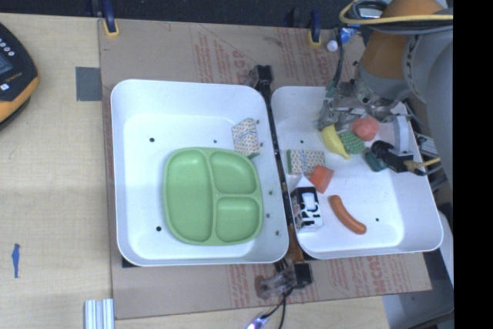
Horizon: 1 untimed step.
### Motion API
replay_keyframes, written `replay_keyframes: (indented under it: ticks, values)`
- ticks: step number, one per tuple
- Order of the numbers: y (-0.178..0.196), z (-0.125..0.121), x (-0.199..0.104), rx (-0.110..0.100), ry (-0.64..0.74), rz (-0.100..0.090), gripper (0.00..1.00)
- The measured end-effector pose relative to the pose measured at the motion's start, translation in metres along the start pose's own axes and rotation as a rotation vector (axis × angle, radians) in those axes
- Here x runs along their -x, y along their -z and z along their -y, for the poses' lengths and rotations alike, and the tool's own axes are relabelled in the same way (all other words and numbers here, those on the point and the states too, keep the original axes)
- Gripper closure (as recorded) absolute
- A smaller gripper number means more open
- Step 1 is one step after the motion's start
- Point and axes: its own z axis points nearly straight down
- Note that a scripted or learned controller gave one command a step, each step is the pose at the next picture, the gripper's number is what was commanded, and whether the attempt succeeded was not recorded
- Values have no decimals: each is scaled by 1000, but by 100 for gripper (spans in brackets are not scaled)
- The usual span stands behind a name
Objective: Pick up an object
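Over the right bin (431,231), the claw (336,118) hovers, its state impossible to tell; just beside it lie a yellow piece (336,142) and a pink piece (366,128).

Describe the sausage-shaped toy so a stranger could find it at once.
Start at the right-hand white bin. Look at its near half, right of the black-and-white carton that leans on the left wall. The orange-red toy sausage lies there apart from the others, slanted, the only long, thin, round-ended piece; the orange block above it is short and chunky.
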Motion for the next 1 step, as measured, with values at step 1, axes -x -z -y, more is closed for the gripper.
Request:
replay_keyframes:
  ticks: [1]
  values:
    - [91,7,-71,7,-3,-1,100]
